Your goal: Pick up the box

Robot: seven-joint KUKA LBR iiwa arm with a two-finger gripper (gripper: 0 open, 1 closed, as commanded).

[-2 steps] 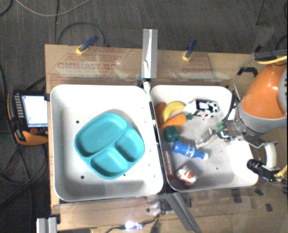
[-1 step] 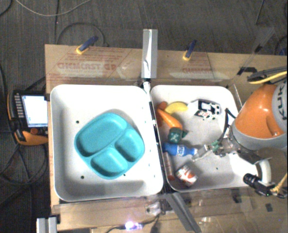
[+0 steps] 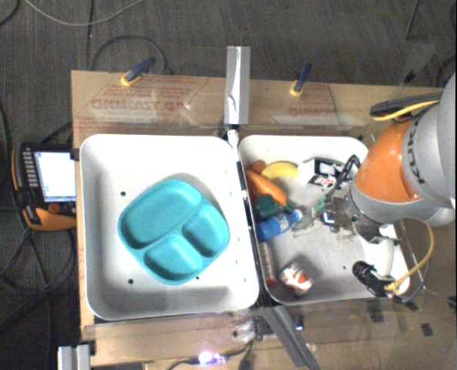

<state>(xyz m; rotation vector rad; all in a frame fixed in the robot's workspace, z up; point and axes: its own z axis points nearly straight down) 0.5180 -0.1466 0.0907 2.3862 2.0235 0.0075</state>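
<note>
- A grey robot arm [image 3: 436, 153] with an orange band [image 3: 390, 168] reaches in from the right over the right bin [image 3: 320, 268]. Part of the maker's name, the letters "KU", reads in dark print on its grey casing.
- The gripper [image 3: 330, 211] hangs low over the middle of the right bin. From this angle it cannot be told whether it is released or clenched, and nothing is seen in its grasp.
- The box [image 3: 323, 172], small and black and white, lies near the far edge of the right bin, just beyond the gripper. Its printing is too small to read.
- Along that bin's left edge sit a yellow fruit [image 3: 280, 169], an orange carrot [image 3: 260, 185], a green item [image 3: 267, 205] and a blue bottle [image 3: 278, 223], bunched together.
- A red and white can [image 3: 295, 277] lies on its side near the bin's near edge; its label is not legible.
- The left bin [image 3: 105, 284] holds a teal divided plate [image 3: 176, 228] at its middle.
- Cardboard [image 3: 151, 102] along the bench's far edge carries faded red lettering that cannot be made out. Two blue and yellow clamps [image 3: 138, 70] grip it.
- A handheld controller [image 3: 47, 182] with a lit screen rests off the bench's left edge.
</note>
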